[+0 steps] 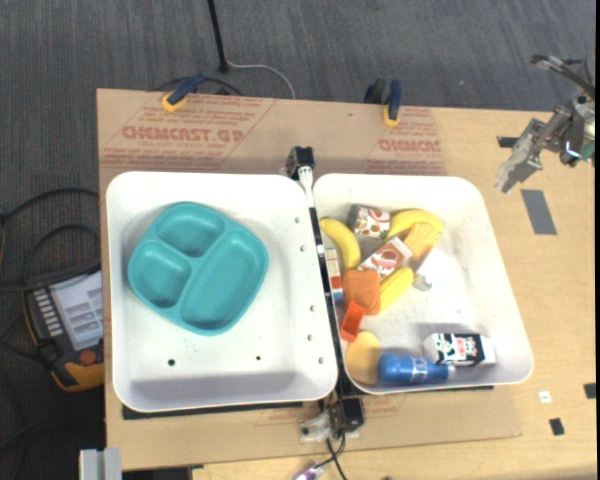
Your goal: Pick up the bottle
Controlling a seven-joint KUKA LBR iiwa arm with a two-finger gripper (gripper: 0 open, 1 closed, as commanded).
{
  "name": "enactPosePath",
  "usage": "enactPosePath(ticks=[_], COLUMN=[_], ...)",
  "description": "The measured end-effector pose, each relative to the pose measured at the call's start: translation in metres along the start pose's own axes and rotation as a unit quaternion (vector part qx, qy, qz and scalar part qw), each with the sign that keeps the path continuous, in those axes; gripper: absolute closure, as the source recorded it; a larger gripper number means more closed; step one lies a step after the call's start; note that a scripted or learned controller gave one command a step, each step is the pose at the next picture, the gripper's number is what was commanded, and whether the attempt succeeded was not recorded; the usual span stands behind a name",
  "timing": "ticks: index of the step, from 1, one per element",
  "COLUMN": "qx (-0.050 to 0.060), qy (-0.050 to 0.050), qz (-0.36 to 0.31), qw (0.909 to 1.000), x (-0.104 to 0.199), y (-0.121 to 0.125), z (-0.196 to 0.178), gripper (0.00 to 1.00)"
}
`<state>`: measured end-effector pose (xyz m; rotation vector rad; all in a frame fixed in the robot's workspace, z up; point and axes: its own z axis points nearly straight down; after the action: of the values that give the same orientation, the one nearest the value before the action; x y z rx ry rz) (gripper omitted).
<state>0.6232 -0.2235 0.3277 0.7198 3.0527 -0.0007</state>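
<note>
Blue bottle (412,369) lies on its side at the near edge of the right bin (492,268), touching a small black-and-white carton (457,348) just behind it and a yellow-orange piece (361,348) at its left end. Behind the bottle sits a heap of toy food (bananas (342,240), an orange block (360,288), printed cartons (370,221)). Far behind and to the right of the bottle, outside the bin, the gripper (515,163) hangs above the bench (550,298), fingers spread apart, holding nothing. Well left of the bottle, the left bin (140,368) carries a teal divided plate (197,266).

Dark grey carpet floor (100,28); cardboard-topped bench (560,298); black cables (40,208) at left.
</note>
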Motion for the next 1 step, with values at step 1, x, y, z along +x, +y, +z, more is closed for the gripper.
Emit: enactPosePath(ticks=[1], qx=[0.000], qy=[0.004], qz=[-0.047], qw=[0.9989], x=[0.0509], y=[0.0514], z=[0.1362], gripper=[1.00])
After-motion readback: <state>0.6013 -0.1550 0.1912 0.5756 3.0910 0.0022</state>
